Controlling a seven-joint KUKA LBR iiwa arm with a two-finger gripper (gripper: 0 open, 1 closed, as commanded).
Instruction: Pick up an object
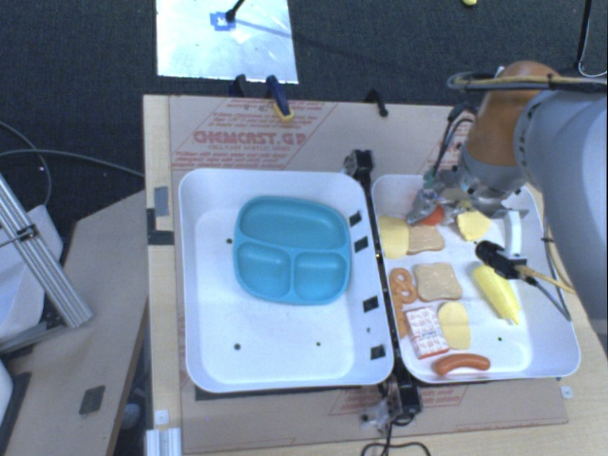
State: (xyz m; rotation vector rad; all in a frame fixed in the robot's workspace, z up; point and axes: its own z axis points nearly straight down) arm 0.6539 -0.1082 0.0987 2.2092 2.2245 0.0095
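Toast (426, 238) beside pretzel (402, 284), corn (499, 293).

Two white bins (204, 255) side by side – one blue tray (290, 250) in the left; in the right, two toast slices (437, 280), one pretzel (402, 284), one sausage (461, 363) (lower right), one corn cob (498, 293).

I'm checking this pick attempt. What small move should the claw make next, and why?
Probably a short drop straight down. The claw sits low at the far end of the right bin, right over a red piece beside the toast; nothing is visibly held yet.
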